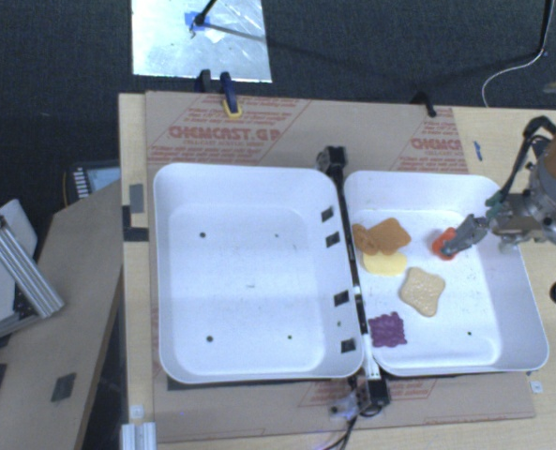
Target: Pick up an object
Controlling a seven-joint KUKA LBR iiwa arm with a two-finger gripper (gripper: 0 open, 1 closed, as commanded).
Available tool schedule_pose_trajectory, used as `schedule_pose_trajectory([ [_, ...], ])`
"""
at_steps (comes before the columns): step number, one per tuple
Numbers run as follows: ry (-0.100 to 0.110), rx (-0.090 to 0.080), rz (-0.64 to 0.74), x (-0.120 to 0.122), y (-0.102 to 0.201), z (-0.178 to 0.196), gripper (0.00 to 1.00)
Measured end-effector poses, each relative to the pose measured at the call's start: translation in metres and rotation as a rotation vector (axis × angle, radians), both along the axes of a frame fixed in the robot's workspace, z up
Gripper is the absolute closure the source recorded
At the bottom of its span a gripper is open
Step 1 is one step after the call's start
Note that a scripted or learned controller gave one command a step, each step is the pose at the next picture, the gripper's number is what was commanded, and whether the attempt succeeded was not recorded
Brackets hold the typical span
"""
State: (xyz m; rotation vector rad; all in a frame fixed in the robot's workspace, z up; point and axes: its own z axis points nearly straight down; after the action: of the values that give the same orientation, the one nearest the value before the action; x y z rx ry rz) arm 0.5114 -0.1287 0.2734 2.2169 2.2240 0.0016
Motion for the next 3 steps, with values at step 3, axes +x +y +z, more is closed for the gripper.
schedule_pose_trajectory([
  [3, -0.010, 0.003, 0.009, 0.016, 0.147, 0.095, 1.00],
])
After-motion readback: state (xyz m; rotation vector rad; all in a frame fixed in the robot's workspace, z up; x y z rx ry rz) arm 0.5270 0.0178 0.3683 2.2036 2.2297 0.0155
